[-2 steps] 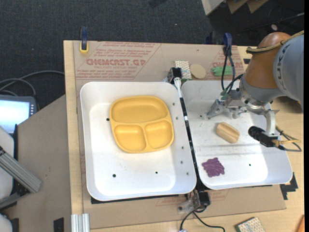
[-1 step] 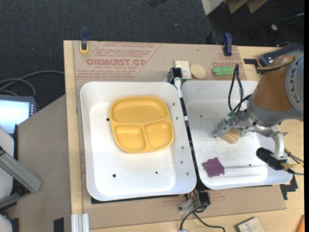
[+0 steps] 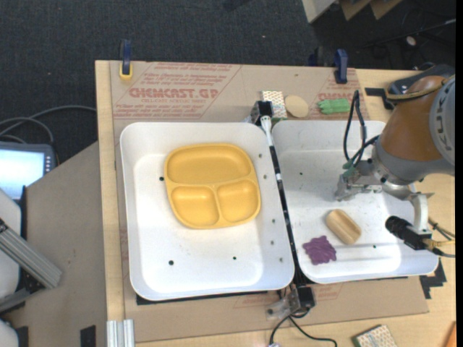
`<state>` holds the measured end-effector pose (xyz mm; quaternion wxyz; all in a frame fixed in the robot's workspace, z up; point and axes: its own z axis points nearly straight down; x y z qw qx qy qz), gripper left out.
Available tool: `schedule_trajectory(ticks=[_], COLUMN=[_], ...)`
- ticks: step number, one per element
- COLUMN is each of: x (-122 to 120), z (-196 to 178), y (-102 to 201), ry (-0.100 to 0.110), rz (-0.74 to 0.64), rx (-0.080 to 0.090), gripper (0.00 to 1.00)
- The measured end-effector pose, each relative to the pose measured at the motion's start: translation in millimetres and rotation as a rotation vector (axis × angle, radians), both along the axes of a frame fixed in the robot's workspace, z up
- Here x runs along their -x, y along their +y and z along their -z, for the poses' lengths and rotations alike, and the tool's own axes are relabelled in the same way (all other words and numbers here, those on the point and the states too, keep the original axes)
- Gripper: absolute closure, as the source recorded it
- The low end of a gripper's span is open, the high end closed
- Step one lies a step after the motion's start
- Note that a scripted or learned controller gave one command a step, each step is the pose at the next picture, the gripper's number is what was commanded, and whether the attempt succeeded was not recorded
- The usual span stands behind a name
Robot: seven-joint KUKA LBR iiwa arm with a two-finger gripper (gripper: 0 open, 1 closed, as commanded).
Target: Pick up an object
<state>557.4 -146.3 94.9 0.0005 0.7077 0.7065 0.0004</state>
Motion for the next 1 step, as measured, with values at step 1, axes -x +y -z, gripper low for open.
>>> schedule_trajectory(ticks=[1], x=[0.2], z=[0.5], y=[0.0], ry=[0.001], rz=[0.000], rx=[0.000], gripper=[0.00])
